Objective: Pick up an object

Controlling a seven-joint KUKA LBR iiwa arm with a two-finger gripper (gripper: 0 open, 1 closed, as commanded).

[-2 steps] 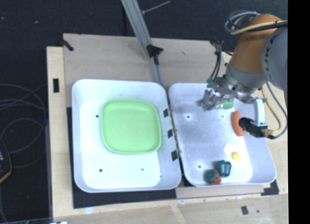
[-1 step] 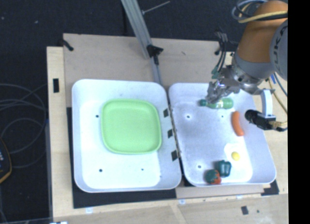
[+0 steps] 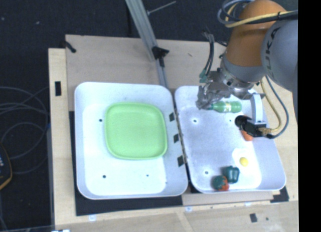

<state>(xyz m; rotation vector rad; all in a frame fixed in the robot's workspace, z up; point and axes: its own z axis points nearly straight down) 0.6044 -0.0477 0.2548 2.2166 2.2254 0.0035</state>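
Nearest me, well short of the pincer (image 3: 205, 99) and off to its right, a teal lump (image 3: 231, 173) and a green-and-red lump (image 3: 219, 182) sit touching in the near corner of the right bin (image 3: 200, 141). A small yellow piece (image 3: 244, 162) lies just behind them. Farther back, what looks like a small green bottle (image 3: 226, 107) lies on its side just right of the pincer, perhaps touching it. A green plate (image 3: 135, 130) lies well to the pincer's left, in the left bin (image 3: 88, 126). The arm (image 3: 251, 40) stoops steeply over the bin's far edge. The pincer's tip is blurred; whether it is apart or together I cannot tell.
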